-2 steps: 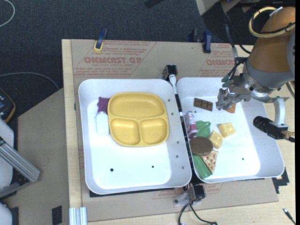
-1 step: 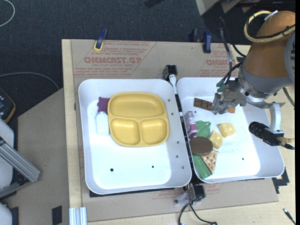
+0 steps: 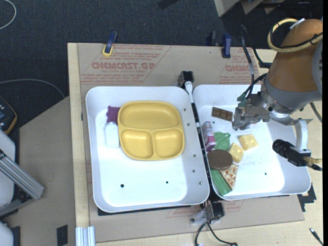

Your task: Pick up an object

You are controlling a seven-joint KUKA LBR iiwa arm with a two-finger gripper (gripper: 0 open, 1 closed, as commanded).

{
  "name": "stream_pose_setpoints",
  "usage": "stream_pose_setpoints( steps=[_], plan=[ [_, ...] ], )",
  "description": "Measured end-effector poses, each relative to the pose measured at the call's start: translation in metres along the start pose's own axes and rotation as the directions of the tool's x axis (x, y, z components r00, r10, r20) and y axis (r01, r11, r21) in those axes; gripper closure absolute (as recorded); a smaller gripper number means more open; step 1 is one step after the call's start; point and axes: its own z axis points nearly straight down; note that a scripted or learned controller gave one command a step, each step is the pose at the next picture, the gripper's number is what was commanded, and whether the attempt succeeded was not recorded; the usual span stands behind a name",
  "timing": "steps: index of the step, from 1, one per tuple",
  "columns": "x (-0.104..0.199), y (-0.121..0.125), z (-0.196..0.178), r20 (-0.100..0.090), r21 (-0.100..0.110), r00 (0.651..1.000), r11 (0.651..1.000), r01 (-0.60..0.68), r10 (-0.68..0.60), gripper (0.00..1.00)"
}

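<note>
arm: jaws (image 3: 242, 123) low over right bin (image 3: 287, 186), grip state cannot be told | items: yellow wedge (image 3: 248, 141) just below jaws, brown bar (image 3: 222, 114) to their left | left bin (image 3: 138, 188): yellow divided tray (image 3: 151, 129)

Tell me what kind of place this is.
Probably a robotics lab test bench, not a kitchen: a robot arm reaches over two white bins clamped to a board, toy food lies in the right one, and loose cables run across the dark floor.
</note>
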Motion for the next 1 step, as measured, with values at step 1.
stream_pose_setpoints(
  steps=[1],
  plan=[
    [0.0019, 0.0104, 0.0136, 0.0, 0.0, 1.0, 1.0, 0.001, -0.001, 1.0]
  ],
)
